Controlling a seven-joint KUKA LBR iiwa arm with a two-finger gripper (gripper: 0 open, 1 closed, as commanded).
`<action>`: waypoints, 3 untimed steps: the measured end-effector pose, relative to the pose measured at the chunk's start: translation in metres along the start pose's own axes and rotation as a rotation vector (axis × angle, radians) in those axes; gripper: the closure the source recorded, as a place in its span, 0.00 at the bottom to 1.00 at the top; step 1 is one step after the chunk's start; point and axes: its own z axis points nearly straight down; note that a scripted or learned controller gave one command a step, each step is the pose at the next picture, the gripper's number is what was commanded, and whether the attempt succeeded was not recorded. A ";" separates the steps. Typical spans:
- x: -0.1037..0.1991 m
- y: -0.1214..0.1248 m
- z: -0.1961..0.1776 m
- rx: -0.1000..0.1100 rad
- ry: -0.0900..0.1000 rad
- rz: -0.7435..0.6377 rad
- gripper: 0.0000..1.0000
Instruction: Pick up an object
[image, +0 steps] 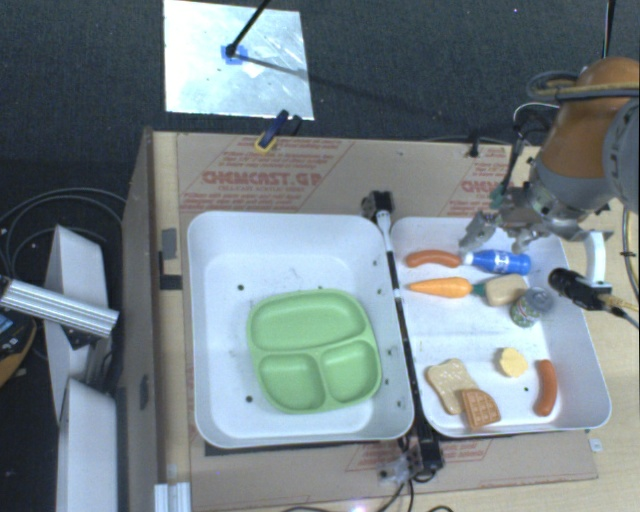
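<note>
A waffle (479, 407) is lying at the right bin's (596, 385) front edge. The gripper (497, 228), fingers apart, is hanging over the blue bottle (500, 262) near the back edge; it should be dropping straight down.

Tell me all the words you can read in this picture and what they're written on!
"CHEMCAST GP", in red, printed on the brown board behind the left bin.
More red print on the board behind the right bin, by the end effector: too blurred to read.
Blue bottle: label too small to read.
</note>
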 end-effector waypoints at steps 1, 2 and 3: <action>-0.004 0.020 0.075 0.002 0.000 -0.002 0.00; -0.025 0.006 0.111 0.002 0.001 0.002 0.00; 0.026 0.019 0.113 0.026 -0.004 0.008 0.00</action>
